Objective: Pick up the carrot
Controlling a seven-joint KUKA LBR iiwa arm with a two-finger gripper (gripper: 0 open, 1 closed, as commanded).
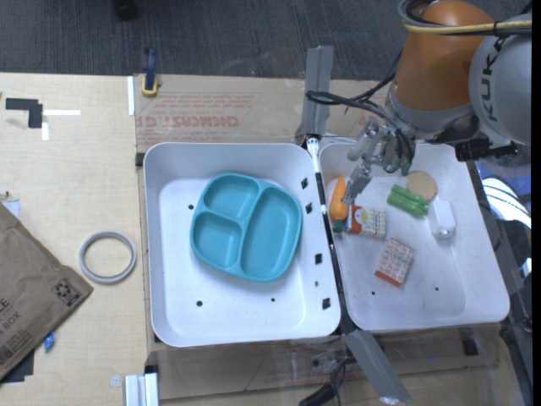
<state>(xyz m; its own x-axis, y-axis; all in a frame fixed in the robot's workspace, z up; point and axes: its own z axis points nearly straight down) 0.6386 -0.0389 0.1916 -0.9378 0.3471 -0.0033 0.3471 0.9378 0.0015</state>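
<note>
The carrot (337, 200), orange with a green end, lies along the left wall of the right bin (423, 311). My gripper (356, 184) hangs just to the right of it and slightly above, its fingers pointing down toward the carrot's upper end. The fingers stand a little apart and nothing sits between them. The grey arm with its orange band reaches in from the upper right.
In the right bin lie a small red-and-white carton (368, 222), a red patterned packet (395, 261), a green vegetable (408, 200), a tan disc (421, 183) and a white piece (442, 219). A blue divided plate (246, 226) sits in the left bin. A tape ring (107, 255) lies on the bench.
</note>
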